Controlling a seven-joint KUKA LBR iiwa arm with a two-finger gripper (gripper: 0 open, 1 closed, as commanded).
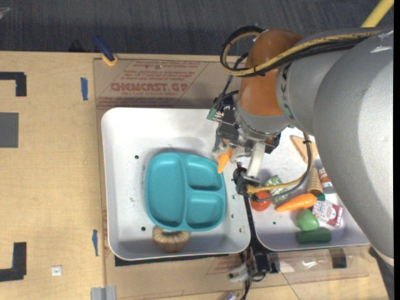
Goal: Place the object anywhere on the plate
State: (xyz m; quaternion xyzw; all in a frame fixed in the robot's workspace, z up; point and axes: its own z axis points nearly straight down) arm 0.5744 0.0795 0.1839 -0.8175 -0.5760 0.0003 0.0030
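Just off the upper right corner of the teal divided plate (186, 190), the gripper (226, 157) hung clamped on a small orange object (222, 162), pinched between its fingers. Its long axis ran roughly upright, and the plate lay immediately to its lower left.

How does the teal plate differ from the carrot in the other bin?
The teal plate is broad, flat and split into compartments; the carrot is slim, tapered and solid. The plate lies in the left bin, with a brown ring-shaped item at its near edge; the carrot lies in the right bin among a pile of toy food. The plate is teal, the carrot orange. Both rest flat in a white bin.
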